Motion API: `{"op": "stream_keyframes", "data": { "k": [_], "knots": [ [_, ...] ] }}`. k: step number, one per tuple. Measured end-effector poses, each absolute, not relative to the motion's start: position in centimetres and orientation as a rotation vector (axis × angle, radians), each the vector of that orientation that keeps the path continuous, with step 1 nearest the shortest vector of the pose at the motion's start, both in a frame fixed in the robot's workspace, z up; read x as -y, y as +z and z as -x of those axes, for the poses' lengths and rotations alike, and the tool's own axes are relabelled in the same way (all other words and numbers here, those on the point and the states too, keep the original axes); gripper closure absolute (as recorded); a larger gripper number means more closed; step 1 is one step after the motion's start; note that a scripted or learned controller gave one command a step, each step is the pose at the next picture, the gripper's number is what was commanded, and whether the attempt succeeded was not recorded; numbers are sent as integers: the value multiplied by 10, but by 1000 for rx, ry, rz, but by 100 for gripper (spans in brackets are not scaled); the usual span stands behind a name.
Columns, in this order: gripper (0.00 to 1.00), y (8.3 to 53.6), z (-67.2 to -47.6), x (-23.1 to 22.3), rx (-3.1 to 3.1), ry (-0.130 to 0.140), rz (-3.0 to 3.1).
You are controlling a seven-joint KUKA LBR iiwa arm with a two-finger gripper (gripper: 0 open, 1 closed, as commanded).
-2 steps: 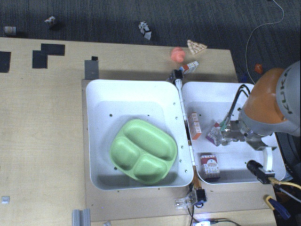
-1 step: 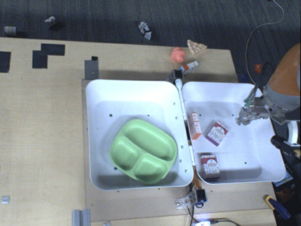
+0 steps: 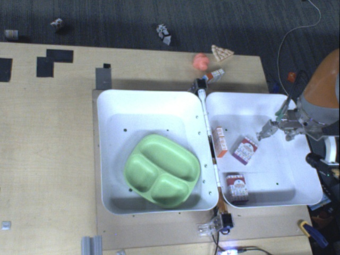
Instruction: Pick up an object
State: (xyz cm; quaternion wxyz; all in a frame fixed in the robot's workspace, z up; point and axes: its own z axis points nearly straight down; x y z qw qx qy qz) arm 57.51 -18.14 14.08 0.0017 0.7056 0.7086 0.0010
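Camera view | red-white carton (image 3: 245, 151) lies flat | end effector (image 3: 270, 129) state unclear

Wooden bench (image 3: 48, 158) bears 2 white bins: left bin (image 3: 106, 142), right bin (image 3: 276, 102), touching side by side

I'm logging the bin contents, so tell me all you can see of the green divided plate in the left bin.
The green divided plate is pale green, looks like smooth plastic, and has rounded corners with three moulded compartments: one long, two smaller. It lies open side up, turned at an angle to the bin's sides, on the floor of the left bin, toward its near right part. Nothing lies in it, and the gripper is away over the other bin.
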Motion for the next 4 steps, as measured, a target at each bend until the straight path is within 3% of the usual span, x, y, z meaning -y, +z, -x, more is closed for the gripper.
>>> {"op": "stream_keyframes", "data": {
  "k": [1,2,3,4],
  "knots": [
    [0,90,-526,133,-2212,15,-2209],
    [100,103,-529,132,-2214,25,-2205],
    [100,209,-620,180,-2222,6,-2211],
    [0,207,-620,179,-2225,4,-2213]
  ]
}}
